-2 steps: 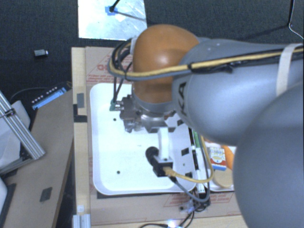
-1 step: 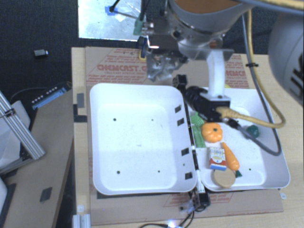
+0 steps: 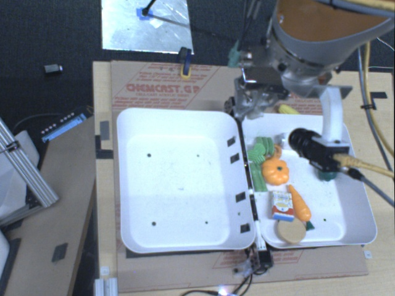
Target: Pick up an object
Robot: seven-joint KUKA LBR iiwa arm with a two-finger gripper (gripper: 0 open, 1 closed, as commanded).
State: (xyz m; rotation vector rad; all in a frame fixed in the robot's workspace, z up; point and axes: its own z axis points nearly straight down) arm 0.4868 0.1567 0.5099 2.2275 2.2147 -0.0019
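Brown cardboard (image 3: 162, 85) behind the bins reads "CHEMCAST GP".

Silver foil sheet (image 3: 147, 16) on dark floor, yellow clamp (image 3: 185, 63) on cardboard (image 3: 160, 86), aluminium rail (image 3: 24, 168) at left

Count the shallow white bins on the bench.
2. The left shallow white bin sits at the view's centre-left; the right shallow white bin, holding toy foods, adjoins it along a shared edge. The grey arm covers its far end.

Arm (image 3: 321, 29) low, reaching from right
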